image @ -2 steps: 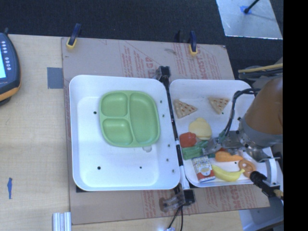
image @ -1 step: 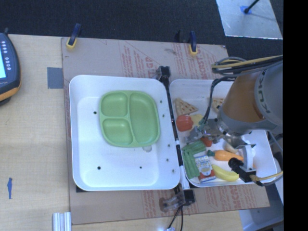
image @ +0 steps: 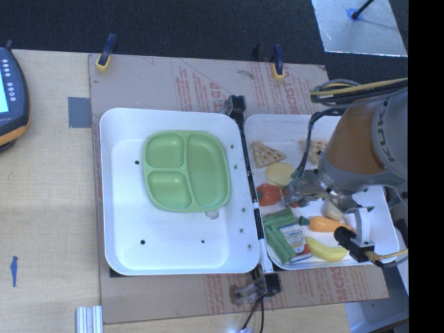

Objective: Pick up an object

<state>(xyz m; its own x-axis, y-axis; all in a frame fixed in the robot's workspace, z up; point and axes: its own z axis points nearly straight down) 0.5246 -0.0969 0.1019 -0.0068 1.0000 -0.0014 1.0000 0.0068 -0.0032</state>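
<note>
I see the grey arm with the orange band (image: 357,144) reaching in from the right, bent low over the right white bin (image: 286,125). Its two-finger gripper (image: 300,191) sits down among the toy food at that bin's middle, but I cannot tell whether it is released, clenched or grasping anything; the wrist hides too much. Just left of it lies a red tomato-like piece (image: 268,194), with a pale yellow round piece (image: 279,173) and a tan triangular wedge (image: 266,154) farther back. Nearer me are a green packet (image: 283,232), an orange carrot-shaped piece (image: 326,224) and a yellow banana (image: 326,250). In the left white bin (image: 119,241) rests a light green divided plastic plate (image: 187,171), towards the far side.
</note>
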